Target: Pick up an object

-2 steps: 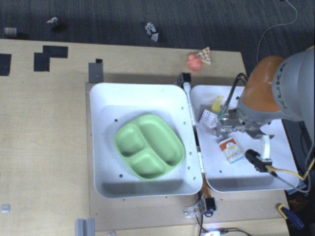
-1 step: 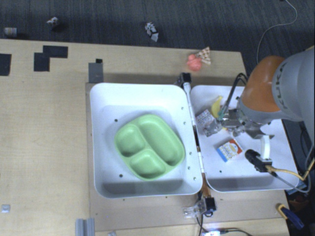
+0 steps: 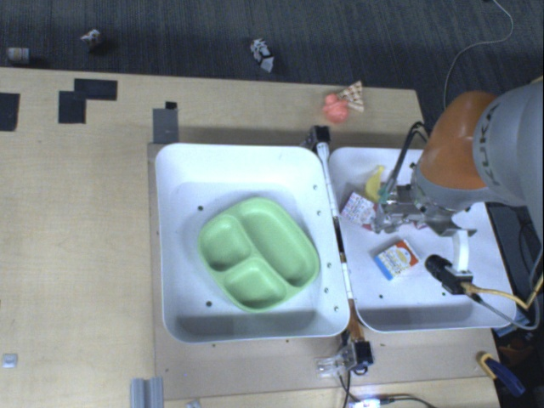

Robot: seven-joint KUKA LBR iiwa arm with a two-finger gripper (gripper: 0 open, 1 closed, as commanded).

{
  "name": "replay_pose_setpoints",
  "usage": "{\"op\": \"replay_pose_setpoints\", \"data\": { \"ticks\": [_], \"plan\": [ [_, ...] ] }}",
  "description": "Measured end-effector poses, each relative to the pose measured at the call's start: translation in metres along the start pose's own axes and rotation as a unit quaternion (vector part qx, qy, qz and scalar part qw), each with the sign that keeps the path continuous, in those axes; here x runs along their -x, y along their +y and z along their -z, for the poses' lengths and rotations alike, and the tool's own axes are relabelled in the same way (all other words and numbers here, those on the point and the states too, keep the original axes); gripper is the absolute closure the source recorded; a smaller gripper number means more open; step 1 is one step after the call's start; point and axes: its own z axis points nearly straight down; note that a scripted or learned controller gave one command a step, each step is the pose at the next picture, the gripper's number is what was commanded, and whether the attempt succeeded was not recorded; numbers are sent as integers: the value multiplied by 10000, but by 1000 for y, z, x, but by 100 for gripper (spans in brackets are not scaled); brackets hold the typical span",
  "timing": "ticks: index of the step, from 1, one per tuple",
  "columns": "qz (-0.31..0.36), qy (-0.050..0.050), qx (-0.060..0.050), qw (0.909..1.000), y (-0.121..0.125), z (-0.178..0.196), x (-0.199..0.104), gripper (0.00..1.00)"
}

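Observation:
My gripper (image 3: pixel 388 218) hangs low over the left part of the right bin (image 3: pixel 408 313), with the grey arm and its orange band reaching in from the right. A white packet with red dots (image 3: pixel 356 207) lies just left of the gripper, touching or nearly touching it. Behind the gripper a yellow object (image 3: pixel 375 180) is partly hidden by the wrist. Just in front of the gripper, on the bin floor, lies a small white, blue and orange box (image 3: pixel 396 259).
The left bin (image 3: pixel 183 177) holds a green divided plate (image 3: pixel 257 252). A ridge (image 3: pixel 333 228) separates the two bins. A pink ball (image 3: pixel 336 108) and a small striped item (image 3: pixel 354 96) rest on the bench behind the bins.

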Motion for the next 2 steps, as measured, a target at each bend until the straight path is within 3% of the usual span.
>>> {"op": "replay_pose_setpoints", "data": {
  "ticks": [1,2],
  "plan": [
    [2,0,-1,10000,0,0,0,0],
    [9,3,19,10000,1,11,-1,100]
  ]
}}
